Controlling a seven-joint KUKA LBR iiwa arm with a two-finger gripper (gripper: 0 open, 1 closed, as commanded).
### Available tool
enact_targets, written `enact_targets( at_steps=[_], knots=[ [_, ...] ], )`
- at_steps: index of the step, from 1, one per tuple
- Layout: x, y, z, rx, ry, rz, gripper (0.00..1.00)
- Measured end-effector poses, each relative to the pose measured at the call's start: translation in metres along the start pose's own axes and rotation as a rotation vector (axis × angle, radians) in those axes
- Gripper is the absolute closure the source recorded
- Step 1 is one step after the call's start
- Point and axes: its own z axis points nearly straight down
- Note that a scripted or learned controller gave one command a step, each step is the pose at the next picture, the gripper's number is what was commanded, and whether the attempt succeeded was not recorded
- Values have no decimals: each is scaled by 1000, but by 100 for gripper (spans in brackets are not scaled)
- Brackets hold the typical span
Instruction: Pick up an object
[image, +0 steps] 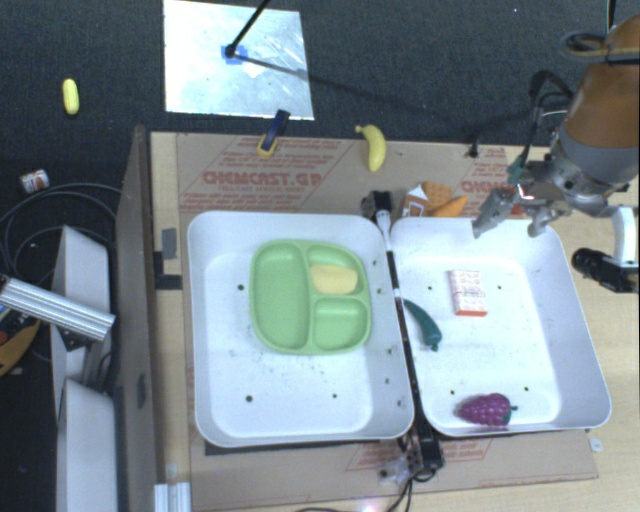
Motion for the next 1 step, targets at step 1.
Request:
enact_targets(
  at_steps=[1],
  knots=[
    [9,-32,167,18,4,2,0]
  ],
)
